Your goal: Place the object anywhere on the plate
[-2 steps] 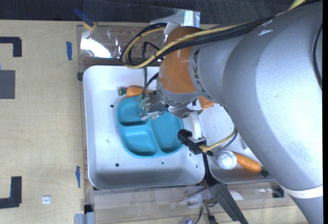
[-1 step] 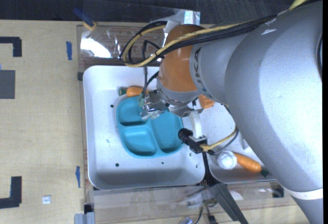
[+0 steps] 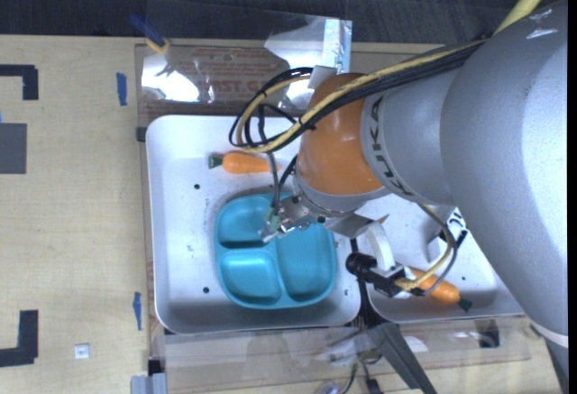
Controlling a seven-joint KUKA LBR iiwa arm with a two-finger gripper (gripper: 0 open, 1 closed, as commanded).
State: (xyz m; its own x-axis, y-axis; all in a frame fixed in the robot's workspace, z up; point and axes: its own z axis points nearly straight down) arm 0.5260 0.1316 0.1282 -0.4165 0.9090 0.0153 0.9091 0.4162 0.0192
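A blue plate (image 3: pixel 270 261), divided into three compartments, is being carried by the left of two shallow white bins (image 3: pixel 171 230) on the desk (image 3: pixel 72 203). A carrot (image 3: pixel 243 163) — orange with a small green stub at its left end — is lying on the floor of that bin just beyond the plate's far rim, near it but apart from it. A second carrot (image 3: pixel 439 291) is lying in the right bin (image 3: pixel 478 297), partly crossed by cables.

The grey arm (image 3: pixel 487 140) is being reached in from the right, its orange band (image 3: pixel 338 144) hanging above the plate's upper right part. The claw (image 3: pixel 279 225) is being held low over the plate, about where the dividing ridges meet. What is seen of it is a small metallic cluster, and whether it is released or clenched cannot be told; nothing can be made out between its tips.

As for progress, nothing is being shown resting in any compartment of the plate, so the placing is judged not yet done. Which carrot is meant cannot be settled from the task line; the nearer one, in the plate's own bin, is judged the likelier. It would have to be grasped, lifted over the rim and let go — all of that is left.
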